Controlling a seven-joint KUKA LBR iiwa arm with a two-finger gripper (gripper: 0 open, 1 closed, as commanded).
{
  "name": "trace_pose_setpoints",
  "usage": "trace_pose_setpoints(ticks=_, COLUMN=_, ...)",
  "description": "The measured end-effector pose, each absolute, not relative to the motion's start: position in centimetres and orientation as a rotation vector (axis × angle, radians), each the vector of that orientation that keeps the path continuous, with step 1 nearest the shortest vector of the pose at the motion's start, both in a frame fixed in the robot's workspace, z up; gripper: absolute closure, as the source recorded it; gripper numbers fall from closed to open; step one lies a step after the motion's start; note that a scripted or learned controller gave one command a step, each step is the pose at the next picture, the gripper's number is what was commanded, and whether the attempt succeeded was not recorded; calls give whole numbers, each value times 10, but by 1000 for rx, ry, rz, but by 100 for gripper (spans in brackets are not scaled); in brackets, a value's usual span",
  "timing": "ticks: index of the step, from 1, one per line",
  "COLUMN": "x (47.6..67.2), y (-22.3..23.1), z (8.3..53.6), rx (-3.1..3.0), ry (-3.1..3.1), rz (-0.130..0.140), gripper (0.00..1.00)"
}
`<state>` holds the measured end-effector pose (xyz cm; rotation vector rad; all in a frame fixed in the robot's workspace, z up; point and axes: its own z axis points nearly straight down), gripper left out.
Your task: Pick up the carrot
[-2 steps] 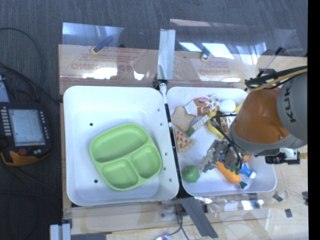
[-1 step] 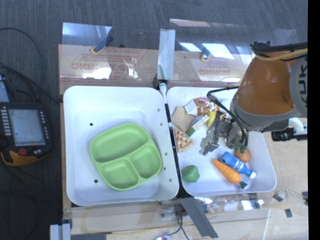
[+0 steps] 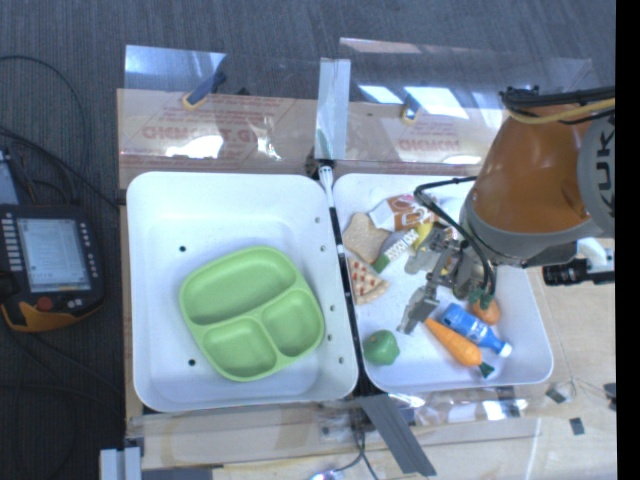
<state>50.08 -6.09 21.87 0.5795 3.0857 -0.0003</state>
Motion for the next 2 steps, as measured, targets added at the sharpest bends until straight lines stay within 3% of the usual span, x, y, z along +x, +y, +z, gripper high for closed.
trace_pose_setpoints(ticks=1, x=484, y=-59, z=183, rx=-488, ry=3103, rz=1, gripper=0)
trace_pose_setpoints(ticks=2, x=503, y=-116, z=90, rx=-1237, ry=2881, rz=-1, gripper=0)
